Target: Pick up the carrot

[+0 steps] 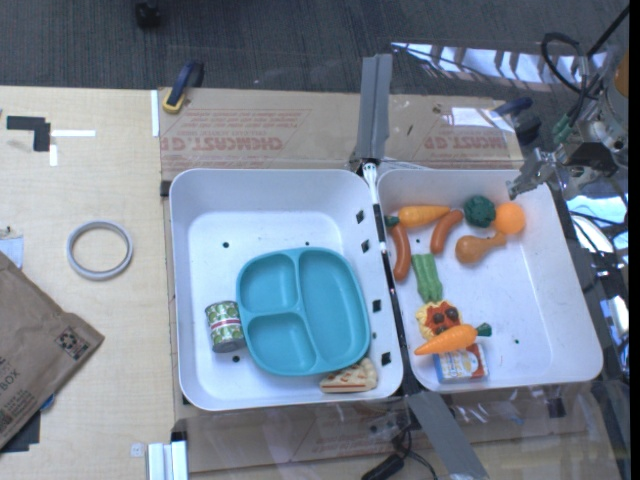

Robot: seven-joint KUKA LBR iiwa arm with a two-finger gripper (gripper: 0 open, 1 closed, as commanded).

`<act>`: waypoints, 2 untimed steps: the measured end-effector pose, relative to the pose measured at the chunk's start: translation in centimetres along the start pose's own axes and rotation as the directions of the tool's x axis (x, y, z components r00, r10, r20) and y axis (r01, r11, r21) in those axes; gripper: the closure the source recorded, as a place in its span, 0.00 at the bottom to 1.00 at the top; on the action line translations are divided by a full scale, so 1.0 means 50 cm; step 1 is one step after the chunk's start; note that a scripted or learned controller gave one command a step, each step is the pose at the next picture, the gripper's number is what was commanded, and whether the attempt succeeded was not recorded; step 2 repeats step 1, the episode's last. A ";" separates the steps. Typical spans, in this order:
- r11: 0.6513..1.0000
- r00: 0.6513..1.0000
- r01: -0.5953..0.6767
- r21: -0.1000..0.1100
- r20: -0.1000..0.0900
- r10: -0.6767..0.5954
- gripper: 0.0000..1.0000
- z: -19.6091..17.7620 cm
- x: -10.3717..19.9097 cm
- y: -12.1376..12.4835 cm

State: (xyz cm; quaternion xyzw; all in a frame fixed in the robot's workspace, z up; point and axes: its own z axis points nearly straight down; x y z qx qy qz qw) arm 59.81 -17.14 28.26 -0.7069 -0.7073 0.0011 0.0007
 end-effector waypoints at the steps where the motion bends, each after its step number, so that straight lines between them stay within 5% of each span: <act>1: 0.996 0.996 0.089 -0.001 0.000 -0.089 0.00 0.196 -0.102 0.060; 2: 0.996 0.996 0.089 -0.001 0.000 -0.089 0.00 0.196 -0.102 0.060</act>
